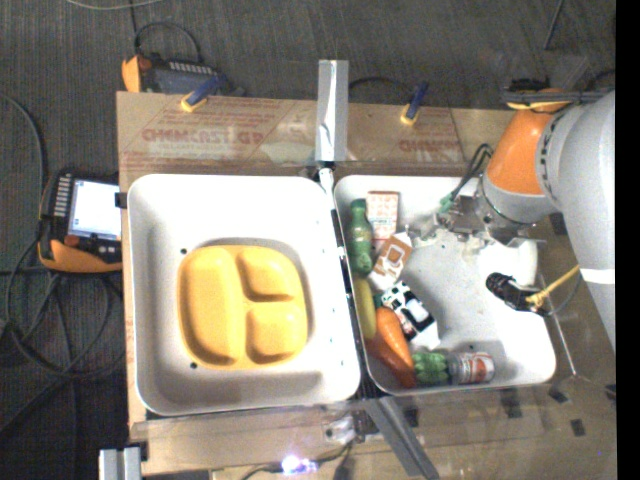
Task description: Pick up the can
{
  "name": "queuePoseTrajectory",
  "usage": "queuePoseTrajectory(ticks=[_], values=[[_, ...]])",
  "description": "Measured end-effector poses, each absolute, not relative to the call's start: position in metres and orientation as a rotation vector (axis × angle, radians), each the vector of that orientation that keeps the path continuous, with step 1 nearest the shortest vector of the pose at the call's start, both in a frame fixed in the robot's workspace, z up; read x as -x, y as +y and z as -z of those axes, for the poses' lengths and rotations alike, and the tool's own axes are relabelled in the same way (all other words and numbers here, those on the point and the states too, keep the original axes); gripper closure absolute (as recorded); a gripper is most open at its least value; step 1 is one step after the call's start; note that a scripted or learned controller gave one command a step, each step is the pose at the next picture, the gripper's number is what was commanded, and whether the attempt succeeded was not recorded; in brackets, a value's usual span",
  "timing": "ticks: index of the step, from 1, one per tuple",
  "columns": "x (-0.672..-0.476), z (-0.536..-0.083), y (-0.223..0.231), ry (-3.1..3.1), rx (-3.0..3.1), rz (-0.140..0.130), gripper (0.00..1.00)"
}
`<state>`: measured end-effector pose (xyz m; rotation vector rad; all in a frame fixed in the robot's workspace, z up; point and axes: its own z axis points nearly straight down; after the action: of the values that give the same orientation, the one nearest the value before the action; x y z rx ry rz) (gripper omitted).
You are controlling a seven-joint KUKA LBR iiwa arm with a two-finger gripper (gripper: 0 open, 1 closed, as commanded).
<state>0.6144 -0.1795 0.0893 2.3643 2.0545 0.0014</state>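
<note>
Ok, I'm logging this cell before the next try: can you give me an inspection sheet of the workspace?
Surface: two white bins side by side, left bin, right bin.
Job's things: can lying on its side at the right bin's front edge.
Clutter: yellow divided tray in the left bin; carrot, green bottle, small cartons along the right bin's left side.
Grippers: pincer over the right bin's back part, apart from the can.
Cables: black leads on the floor.
Surroundings: handheld pendant left of the bench.

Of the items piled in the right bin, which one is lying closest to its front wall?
The small silver can with a red end, lying on its side against the front wall of the right white bin. The orange carrot and green bottle sit farther back.
</note>
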Motion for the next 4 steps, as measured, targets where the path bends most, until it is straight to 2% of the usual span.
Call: queuePoseTrajectory(ticks=[1, 2, 3, 4], values=[[-0.667, -0.088, -0.196, 1.755, -2.611, 0.012, 0.00], [-0.669, -0.210, -0.184, 1.681, -2.651, 0.005, 0.00], [-0.625, -0.089, -0.163, 2.021, -2.396, -0.004, 0.00], [-0.626, -0.098, -0.163, 2.020, -2.395, -0.004, 1.00]])
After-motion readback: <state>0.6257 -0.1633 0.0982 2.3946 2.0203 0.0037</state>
